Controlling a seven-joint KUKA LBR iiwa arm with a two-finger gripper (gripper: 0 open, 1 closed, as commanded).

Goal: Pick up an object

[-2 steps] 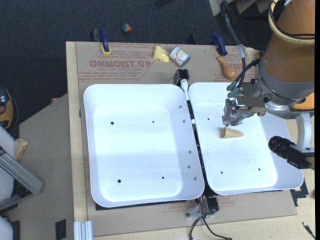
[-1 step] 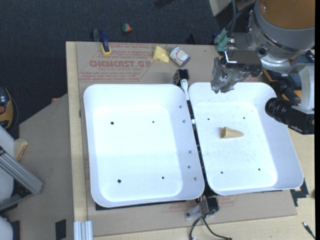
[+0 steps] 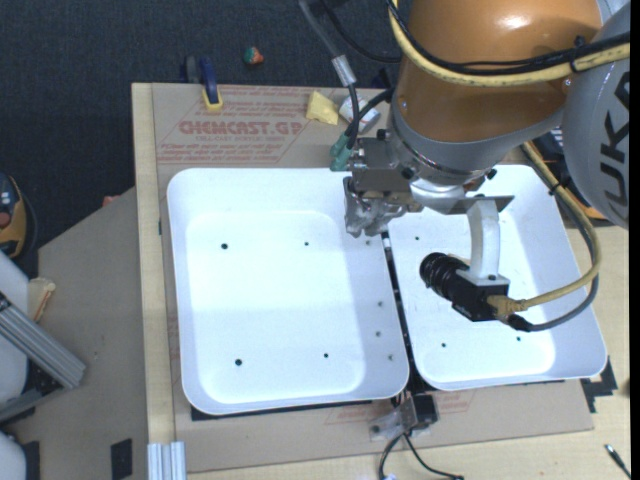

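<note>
Gripper (image 3: 367, 218) hangs low over the far end of the ridge where the left bin (image 3: 182, 268) and the right bin (image 3: 520, 363) meet. It sits almost on the joined rims, a shade to the left bin's side. From this slanted view I cannot tell how wide it stands or whether it has hold of anything. Above it, the arm (image 3: 490, 38) spreads across the far half of the right bin and hides that part of the floor. I cannot tell where the object to be picked lies; if one is near, it is likely under that bulk. The left bin's floor reads as plain white with a few small dark dots. The main risk is a descent from here landing on the rims rather than on an object, scraping or shifting the bins. A grasp here could also close on air, because the gripper sits over the divide.
</note>
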